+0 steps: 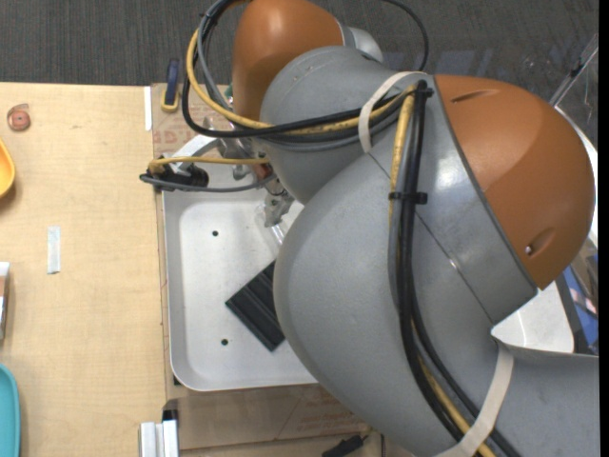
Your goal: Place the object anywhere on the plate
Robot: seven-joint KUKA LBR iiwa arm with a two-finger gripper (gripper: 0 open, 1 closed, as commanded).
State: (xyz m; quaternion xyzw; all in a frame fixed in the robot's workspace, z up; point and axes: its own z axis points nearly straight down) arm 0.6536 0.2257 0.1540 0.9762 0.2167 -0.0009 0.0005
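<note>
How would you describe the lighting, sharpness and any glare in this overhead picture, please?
In the camera view, lighting is even and soft; the arm looms large and bulges from closeness, with mild sheen on its orange band. It casts a faint shadow across the white bin; the dark flat object there stays sharp, as does the wooden bench.
</note>
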